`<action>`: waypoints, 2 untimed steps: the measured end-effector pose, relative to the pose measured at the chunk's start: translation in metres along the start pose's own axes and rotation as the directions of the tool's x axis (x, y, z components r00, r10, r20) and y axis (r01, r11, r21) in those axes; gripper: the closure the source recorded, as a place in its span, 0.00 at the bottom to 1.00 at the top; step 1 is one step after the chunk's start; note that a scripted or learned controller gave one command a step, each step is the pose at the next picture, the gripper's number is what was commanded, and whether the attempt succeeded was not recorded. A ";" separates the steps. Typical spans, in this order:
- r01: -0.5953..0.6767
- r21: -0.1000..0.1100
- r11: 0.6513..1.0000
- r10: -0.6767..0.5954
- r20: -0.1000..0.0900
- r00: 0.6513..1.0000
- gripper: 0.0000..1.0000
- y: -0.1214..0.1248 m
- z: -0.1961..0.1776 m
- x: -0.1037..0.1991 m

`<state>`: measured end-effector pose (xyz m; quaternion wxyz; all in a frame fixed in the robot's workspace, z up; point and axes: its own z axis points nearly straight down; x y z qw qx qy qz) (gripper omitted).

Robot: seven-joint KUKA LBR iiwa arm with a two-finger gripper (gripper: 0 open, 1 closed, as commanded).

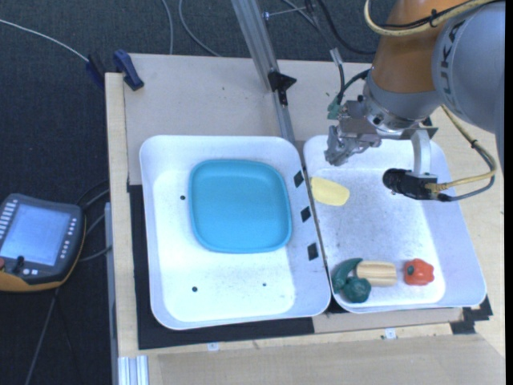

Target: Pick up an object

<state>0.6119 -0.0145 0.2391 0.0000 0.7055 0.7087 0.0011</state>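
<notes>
The right bin (457, 239) holds a pale yellow flat piece (329, 191) near its back left. Along its front edge lie a dark green toy vegetable (351, 279), a tan cylinder (377, 273) and a small red toy vegetable (418, 272). My gripper (339, 149) hangs over the back left corner of this bin, a little behind the yellow piece and apart from it. I see nothing in the gripper.
The left bin (160, 215) carries a light blue square plate (239, 205). A slanted metal pole (260, 46) crosses behind the bins. A black cable fitting (405, 183) juts over the right bin's back. A handheld pendant (36, 239) lies off the bench at left.
</notes>
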 end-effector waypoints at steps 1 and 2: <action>0.000 0.001 1.000 0.000 0.000 1.000 1.00 -0.019 -0.009 0.045; -0.001 0.001 1.000 0.001 0.000 1.000 1.00 -0.030 -0.002 0.087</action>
